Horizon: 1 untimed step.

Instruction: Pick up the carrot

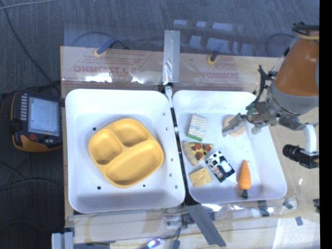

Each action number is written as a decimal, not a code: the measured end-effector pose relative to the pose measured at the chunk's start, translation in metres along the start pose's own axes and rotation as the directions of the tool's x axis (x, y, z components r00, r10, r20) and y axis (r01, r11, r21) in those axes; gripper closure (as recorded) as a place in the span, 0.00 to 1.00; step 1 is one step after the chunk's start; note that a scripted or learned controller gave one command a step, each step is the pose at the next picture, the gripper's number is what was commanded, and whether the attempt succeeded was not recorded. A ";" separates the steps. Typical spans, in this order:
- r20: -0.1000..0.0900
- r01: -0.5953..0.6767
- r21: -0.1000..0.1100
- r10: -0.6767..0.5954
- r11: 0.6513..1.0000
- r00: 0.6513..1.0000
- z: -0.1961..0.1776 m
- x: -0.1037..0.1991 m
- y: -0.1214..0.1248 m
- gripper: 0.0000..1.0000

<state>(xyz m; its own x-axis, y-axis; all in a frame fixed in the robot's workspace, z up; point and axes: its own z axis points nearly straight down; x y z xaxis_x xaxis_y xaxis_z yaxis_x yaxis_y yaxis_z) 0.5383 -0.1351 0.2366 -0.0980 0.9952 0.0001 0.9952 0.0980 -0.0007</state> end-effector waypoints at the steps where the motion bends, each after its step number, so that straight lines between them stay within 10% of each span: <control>1: 0.000 0.084 0.002 -0.084 0.996 0.996 0.041 -0.033 -0.055 0.00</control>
<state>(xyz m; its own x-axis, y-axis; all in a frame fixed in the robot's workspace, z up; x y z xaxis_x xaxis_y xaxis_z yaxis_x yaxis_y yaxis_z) 0.4872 -0.1729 0.1958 -0.1811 0.9835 0.0002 0.9835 0.1811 -0.0024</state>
